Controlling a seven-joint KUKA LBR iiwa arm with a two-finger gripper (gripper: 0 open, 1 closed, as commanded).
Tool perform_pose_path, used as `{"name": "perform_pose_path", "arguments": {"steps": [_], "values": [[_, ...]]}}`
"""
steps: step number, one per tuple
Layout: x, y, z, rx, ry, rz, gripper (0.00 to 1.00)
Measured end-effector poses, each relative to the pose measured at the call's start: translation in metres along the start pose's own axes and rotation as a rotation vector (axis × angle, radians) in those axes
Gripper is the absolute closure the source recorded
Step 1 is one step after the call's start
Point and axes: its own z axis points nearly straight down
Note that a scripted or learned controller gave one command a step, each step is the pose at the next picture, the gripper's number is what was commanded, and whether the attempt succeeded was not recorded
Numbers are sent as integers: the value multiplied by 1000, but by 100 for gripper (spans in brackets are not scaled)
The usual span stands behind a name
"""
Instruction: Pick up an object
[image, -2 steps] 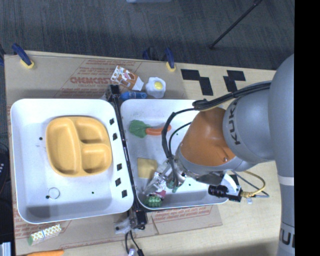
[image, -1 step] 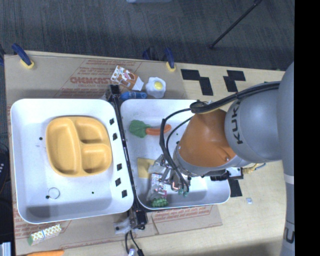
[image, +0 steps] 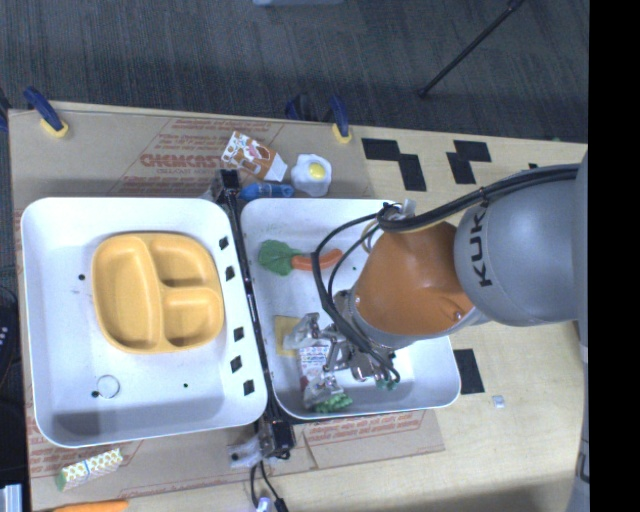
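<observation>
The end effector (image: 335, 362) is lowered over a crumpled packet (image: 313, 357) at lower centre, presumably for grasping; its state cannot be told.

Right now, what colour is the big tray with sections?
Yellow tray, seen in the camera view.

The tabletop (image: 520, 440) carries two white bins: left bin (image: 40, 300) at frame left, right bin (image: 440, 385) at centre, sides touching.
</observation>
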Motion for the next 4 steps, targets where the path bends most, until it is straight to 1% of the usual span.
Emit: {"name": "perform_pose_path", "arguments": {"steps": [1,2,3,4], "values": [[-11,1,1,0,3,-24,0],[-3,-9,0,1,-2,-94,0],[-19,-2,1,0,2,-377,0],[-14,-3,1,-1,6,-231,0]]}}
